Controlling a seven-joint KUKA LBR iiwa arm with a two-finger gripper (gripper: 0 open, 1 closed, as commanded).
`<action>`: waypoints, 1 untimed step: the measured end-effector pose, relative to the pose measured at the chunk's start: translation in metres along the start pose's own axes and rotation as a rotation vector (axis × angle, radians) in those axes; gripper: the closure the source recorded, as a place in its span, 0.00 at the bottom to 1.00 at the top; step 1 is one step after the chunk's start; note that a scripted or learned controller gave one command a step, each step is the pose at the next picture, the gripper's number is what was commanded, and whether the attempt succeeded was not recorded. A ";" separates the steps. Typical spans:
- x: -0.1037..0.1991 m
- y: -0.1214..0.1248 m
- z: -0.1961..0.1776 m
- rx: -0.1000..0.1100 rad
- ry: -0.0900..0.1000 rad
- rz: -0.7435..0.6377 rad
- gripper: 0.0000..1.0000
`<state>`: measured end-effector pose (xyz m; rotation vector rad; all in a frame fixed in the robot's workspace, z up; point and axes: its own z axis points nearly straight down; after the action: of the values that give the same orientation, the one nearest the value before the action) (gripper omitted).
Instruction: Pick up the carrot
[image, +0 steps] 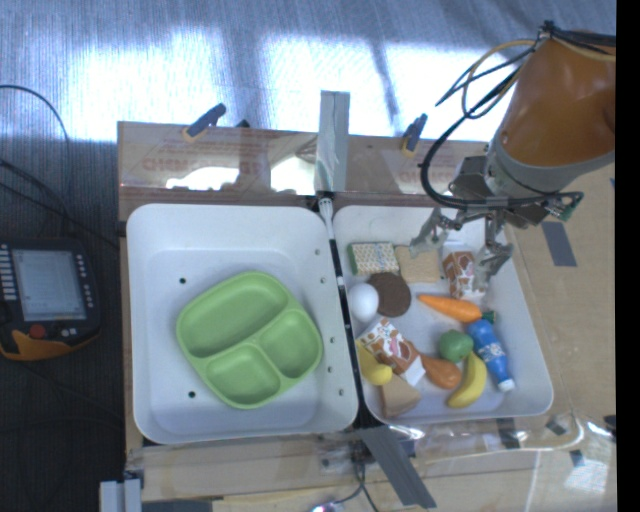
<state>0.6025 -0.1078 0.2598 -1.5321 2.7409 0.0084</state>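
So the carrot (451, 307) is lying in the right bin (533, 385), and the hand (462, 240) hangs just above and behind it, toward the bin's far edge, fingers spread apart with nothing between them. The carrot's long axis runs roughly crosswise, fat end toward the egg (362, 299), tip pointing at the blue bottle (494, 352). I'd guess the hand needs to drop down and a touch nearer, straddling it across the middle.

The right bin is packed: a brown cookie (392, 294) just left of the carrot, a green ball (456, 345) and a banana (469, 381) in front of it. The left bin (150, 320) holds a green plate (250, 338).
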 end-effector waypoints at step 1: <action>0.041 0.019 0.147 -0.010 0.006 0.107 0.00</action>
<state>0.5648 -0.1326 0.1129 -1.3877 2.8283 0.0176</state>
